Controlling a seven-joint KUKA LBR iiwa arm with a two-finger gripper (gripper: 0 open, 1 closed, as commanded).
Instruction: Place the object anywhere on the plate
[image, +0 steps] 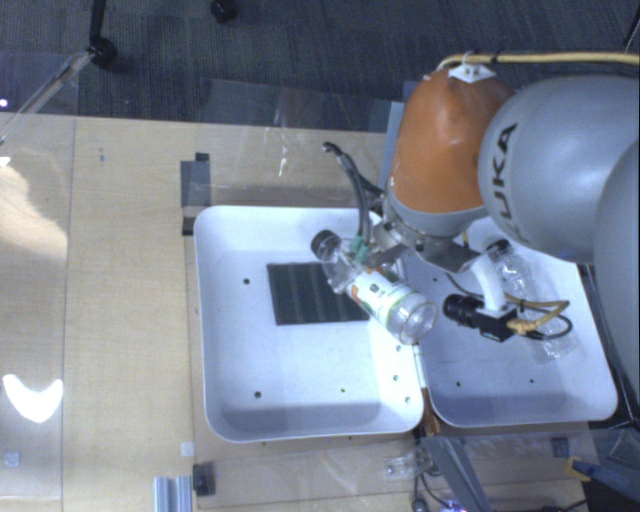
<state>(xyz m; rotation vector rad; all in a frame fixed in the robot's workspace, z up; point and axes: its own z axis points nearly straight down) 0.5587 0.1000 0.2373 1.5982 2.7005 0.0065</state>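
A clear plastic bottle (388, 301) with a white, green and orange label hangs tilted over the right side of the left bin (232, 330). Its dark cap end points up-left and its base reaches over the divider between the bins. My gripper (366, 256) comes down from the grey and orange arm and is shut on the bottle near its neck. The plate (305, 295), a flat dark rectangle, lies in the middle of the left bin, and the bottle's cap end overlaps its right edge.
In the right bin (520, 395) another clear bottle (508, 272) lies beside the arm, with a crumpled clear plastic piece (556, 347) near the right wall. The big arm body covers the back of the right bin.
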